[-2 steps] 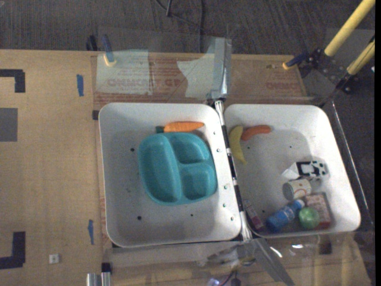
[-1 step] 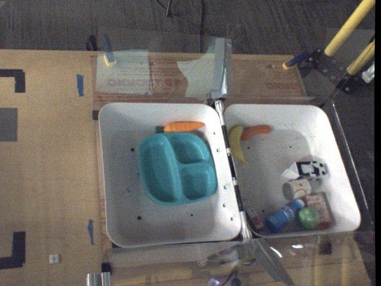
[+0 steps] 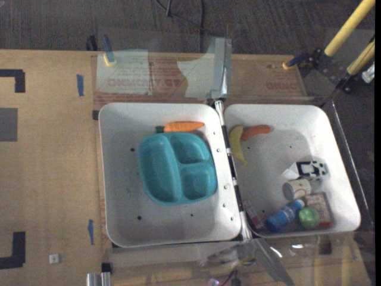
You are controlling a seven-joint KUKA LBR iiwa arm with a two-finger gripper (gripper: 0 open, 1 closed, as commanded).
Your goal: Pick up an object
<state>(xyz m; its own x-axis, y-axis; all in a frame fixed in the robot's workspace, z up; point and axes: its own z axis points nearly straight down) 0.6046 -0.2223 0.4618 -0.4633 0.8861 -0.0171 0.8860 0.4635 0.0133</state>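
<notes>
The left bin [image 3: 119, 219] holds a teal divided plate [image 3: 177, 167] and an orange carrot [image 3: 181, 126] lying along its far wall. In the right bin [image 3: 333, 130] a yellow banana [image 3: 237, 143] and an orange sausage-shaped toy [image 3: 256, 131] lie at the far left. At the near right sit a black-and-white cow toy [image 3: 312, 169], a small tan cup [image 3: 296, 189], a blue bottle [image 3: 284, 215], a green ball [image 3: 308, 217] and a pink box [image 3: 319, 205].
A clear plastic panel [image 3: 161, 70] stands behind the left bin on the cardboard-covered bench. Yellow poles [image 3: 351, 22] and clamps stand at the far right. Blue tape marks [image 3: 80, 84] dot the bench left of the bins.
</notes>
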